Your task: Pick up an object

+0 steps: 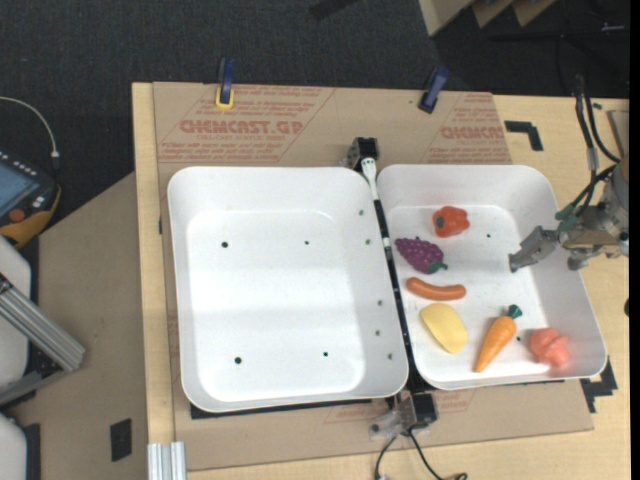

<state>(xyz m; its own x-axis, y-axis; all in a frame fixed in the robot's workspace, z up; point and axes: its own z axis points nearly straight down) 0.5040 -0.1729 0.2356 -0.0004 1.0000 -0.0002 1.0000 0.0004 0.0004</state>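
The right bin (530, 183) holds several toy foods. A red pepper (451, 220) lies near its back, with purple grapes (420, 254) to its front left. In front of the grapes lies an orange sausage (436, 289), then a yellow lemon-like piece (444, 327). A carrot (495, 339) and a pink piece (549, 346) lie at the front right. My gripper (530, 253) reaches in over the bin's right rim, above bare bin floor to the right of the pepper and behind the carrot. Nothing shows in it.
The left bin (200, 198) sits beside the right one on a cardboard sheet (300, 118) held by clamps at the back. A black hinge strip (385, 258) runs between the bins. Cables hang by the arm at the right edge.
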